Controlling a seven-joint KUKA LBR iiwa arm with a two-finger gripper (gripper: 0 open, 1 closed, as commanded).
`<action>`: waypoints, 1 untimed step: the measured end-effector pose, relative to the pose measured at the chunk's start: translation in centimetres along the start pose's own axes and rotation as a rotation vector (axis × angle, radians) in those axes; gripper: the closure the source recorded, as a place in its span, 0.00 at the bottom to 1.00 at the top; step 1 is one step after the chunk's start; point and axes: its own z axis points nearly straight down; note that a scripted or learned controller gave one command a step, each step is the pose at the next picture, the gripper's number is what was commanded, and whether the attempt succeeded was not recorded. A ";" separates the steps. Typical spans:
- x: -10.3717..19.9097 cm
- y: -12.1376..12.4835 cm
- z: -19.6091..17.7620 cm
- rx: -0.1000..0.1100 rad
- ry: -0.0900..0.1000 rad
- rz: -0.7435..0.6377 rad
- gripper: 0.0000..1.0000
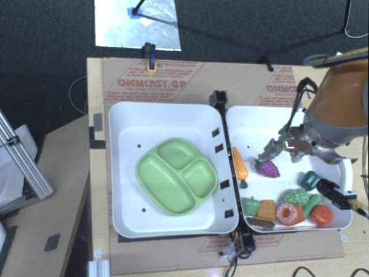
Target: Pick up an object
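Purple grapes (268, 168): a toy bunch lying on the floor of the right bin (253, 120), near its middle, with bare white around it.
Gripper (270, 153): hangs just above and slightly behind the grapes, pointing down and toward the left; nothing is seen held in it, and whether it is open or closed cannot be told from this angle.
Arm (340, 105): grey with an orange band, reaching in from the right over the right bin's far right part.
Carrot (240, 164): orange, lying along the right bin's left wall, left of the grapes and apart from them.
Front row of the right bin: a green pepper (251, 205) at the left, then a brown waffle piece (266, 210), a pink-iced donut (287, 213) and a red tomato (322, 214), packed close together.
Green leafy vegetable (300, 198): just behind the donut and touching it.
Teal piece (310, 180): behind the leafy vegetable, right of the grapes; its kind is unclear.
Left bin (161, 120): holds a green divided plate (176, 176) with three compartments, lying flat near the middle.
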 end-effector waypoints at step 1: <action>-0.1 -0.8 4.6 0.001 0.000 0.000 0.00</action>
